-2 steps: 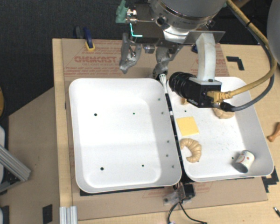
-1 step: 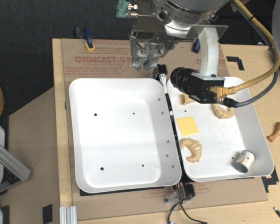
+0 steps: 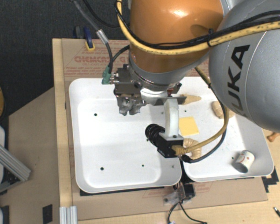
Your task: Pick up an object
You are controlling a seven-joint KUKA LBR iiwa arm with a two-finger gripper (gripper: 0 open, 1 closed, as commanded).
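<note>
A: Which things lie ready for picking?

B: A flat yellow block (image 3: 188, 125) lies in the right bin (image 3: 256, 169), near its left wall. A small white cup with a red mark (image 3: 243, 160) lies on its side near that bin's front right corner. A tan peg-like piece (image 3: 217, 108) rests farther back, partly hidden under the arm, and a pale cone-shaped piece (image 3: 192, 99) pokes out at the back edge.

A: And the end effector?

B: The end effector (image 3: 130, 107) hangs over the back part of the left bin (image 3: 88, 171), well apart from the yellow block. It is a dark grey metal cluster below the wrist flange. I cannot tell how its tips stand, and I see nothing between them.

A: What surrounds it?

B: The arm's big orange band (image 3: 172, 17) and grey housing fill the top right. A black cylindrical unit (image 3: 157, 139) on a white bracket sits over the seam between the bins. A yellow cable (image 3: 210, 141) loops past it. Both bins sit on a cardboard-covered table (image 3: 65, 125).
</note>
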